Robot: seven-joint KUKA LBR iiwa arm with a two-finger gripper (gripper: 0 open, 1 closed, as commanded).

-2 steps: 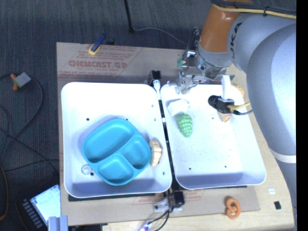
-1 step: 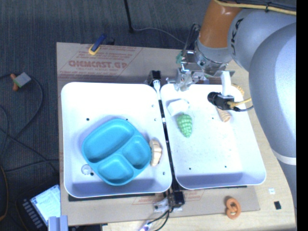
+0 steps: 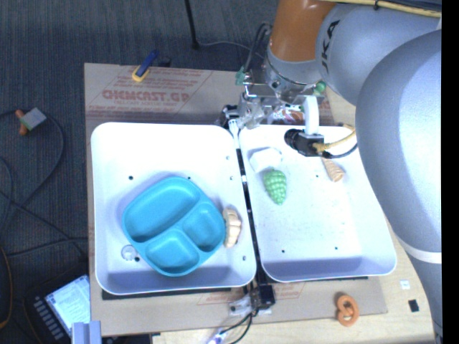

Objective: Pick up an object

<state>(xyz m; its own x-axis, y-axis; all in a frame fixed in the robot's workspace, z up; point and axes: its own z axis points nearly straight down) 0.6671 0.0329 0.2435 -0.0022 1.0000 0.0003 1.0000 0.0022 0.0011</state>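
Note:
My gripper [image 3: 249, 115] hangs over the far rim where the two white bins meet, just above the right bin's [image 3: 315, 264] back left corner. A bumpy green toy fruit [image 3: 275, 185] lies in the right bin a little nearer than the gripper, with a small white piece [image 3: 262, 155] between them. A tan pastry-like piece [image 3: 333, 169] rests toward that bin's right side. In the left bin [image 3: 115, 149] sits a blue divided plate [image 3: 172, 224], and a cream-coloured piece [image 3: 232, 226] leans at its right edge.
The divider between the bins [image 3: 244, 192] runs straight below the gripper. A small clear thing [image 3: 128, 251] lies by the plate's left. Outside the bins are a blue and yellow item [image 3: 145, 64] on the cardboard and an orange pretzel shape [image 3: 347, 308] in front.

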